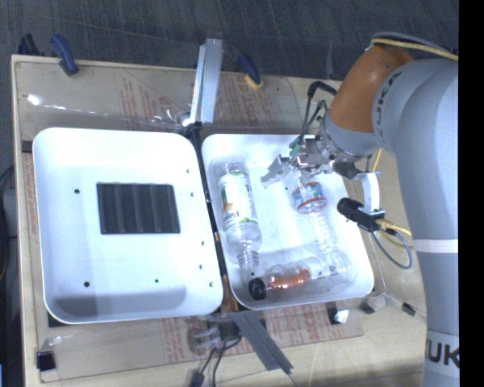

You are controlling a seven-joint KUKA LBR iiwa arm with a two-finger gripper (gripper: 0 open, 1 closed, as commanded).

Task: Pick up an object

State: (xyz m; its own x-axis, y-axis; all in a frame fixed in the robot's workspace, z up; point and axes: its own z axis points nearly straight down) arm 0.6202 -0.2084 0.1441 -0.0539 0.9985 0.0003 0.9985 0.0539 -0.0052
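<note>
The grey arm (415,135) enters from the right, its orange band (361,95) sitting above the wrist, and bends down over the upper part of the right bin (226,156). The pincer (294,164) hangs at the end of the wrist, above the bin's upper middle, just beside the cap end of 1 bottle. Whether it is released or clenched I cannot tell; the metal parts blur together there, and nothing is plainly seen between them.

There are 2 shallow white bins side by side on the bench (105,79). The left bin (56,216) carries a dark ribbed rectangular panel (138,208) on its floor. The right bin holds 3 clear plastic bottles. The labelled bottle (238,212) lies lengthwise near the bin's left wall, cap toward the near edge. The red-banded bottle (315,208) lies slanted on the right side, its upper end close under the pincer and its lower end reaching toward the near right corner. The dark-capped bottle (286,280) lies along the near wall, its cap toward the left, touching or almost touching the ends of the other 2.

Open floor shows in the middle of the right bin, between the labelled bottle and the red-banded bottle, and in its upper left corner. The bottles along the left and near walls lie tight to the rim. 2 blue clamps (64,55) grip the bench's far edge at left.
</note>
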